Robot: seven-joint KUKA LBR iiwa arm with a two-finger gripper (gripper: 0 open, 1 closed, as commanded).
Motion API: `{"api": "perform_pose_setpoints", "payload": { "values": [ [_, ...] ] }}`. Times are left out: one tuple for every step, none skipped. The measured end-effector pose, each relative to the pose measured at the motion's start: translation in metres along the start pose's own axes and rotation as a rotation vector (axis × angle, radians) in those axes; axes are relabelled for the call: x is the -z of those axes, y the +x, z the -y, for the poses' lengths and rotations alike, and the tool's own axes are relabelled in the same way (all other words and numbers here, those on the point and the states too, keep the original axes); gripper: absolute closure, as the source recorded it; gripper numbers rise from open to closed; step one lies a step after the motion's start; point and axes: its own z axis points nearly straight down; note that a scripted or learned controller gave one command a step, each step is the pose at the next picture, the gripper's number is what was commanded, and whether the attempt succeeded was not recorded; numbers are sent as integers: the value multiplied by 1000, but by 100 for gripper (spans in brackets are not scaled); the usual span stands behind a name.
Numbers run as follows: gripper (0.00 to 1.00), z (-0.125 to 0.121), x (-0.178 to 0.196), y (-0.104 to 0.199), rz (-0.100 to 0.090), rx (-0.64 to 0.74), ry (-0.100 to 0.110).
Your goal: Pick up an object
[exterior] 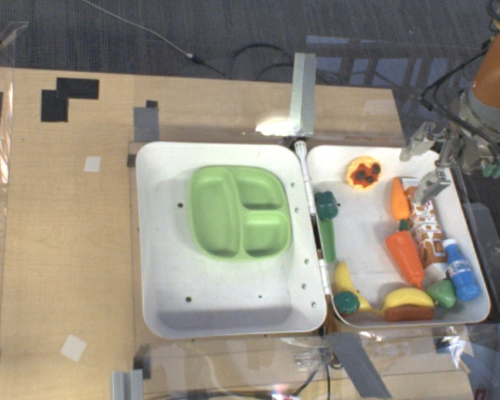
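My gripper point(427, 165) hangs over the far right corner of the right bin point(362, 223), open, with only white bin floor showing between its fingers. Just below it lie a small orange carrot point(399, 198) and an orange-and-white snack box point(428, 233). Further toward the front are an orange bottle point(406, 259), a blue bottle point(462, 275), a green pepper point(442, 293) and a yellow banana point(405, 297). A yellow tart with dark berries point(363, 172) sits at the bin's far side, to the left of the gripper.
Along the right bin's left wall lies a long green cucumber point(326, 226), with a yellow piece point(342, 277) and a green ball point(347, 304) in front of it. The left bin point(167, 298) holds a green divided plate point(238, 212). Cables hang beside the wrist.
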Motion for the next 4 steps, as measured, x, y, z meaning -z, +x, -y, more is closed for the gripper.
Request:
{"api": "perform_pose_setpoints", "payload": {
  "values": [
    [0,-3,-88,4,-7,106,-3],
    [0,-27,-135,-3,3,238,0],
    [0,-12,-135,42,3,278,0],
    [0,5,-134,10,3,379,1]
  ]
}}
